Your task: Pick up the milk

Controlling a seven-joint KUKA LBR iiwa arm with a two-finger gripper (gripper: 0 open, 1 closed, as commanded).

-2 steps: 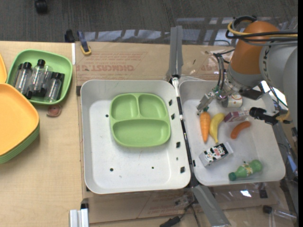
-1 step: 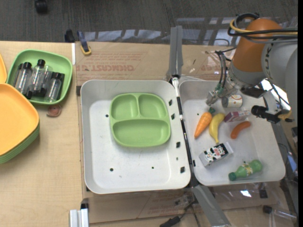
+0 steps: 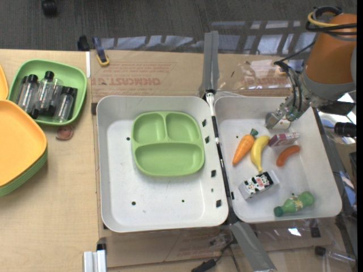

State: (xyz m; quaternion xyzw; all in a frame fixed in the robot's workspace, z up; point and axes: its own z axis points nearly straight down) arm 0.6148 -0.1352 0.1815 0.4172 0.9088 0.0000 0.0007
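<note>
Camera view: gripper (image 3: 279,119), jaws hard to tell, should drop straight over the lower-right milk carton (image 3: 258,185).

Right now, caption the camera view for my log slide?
Hand hovering at right bin's far side, above carrot, banana and milk carton; green tray in left bin.

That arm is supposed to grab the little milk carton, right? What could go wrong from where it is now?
1. The gripper hangs near the right bin's far wall, beside a pink packet; coming straight down, it might take that instead of the milk.
2. The milk lies tilted on its side, so the fingers may slip off it.
3. The banana lies just above the milk; a slightly off approach could nudge it.
</note>
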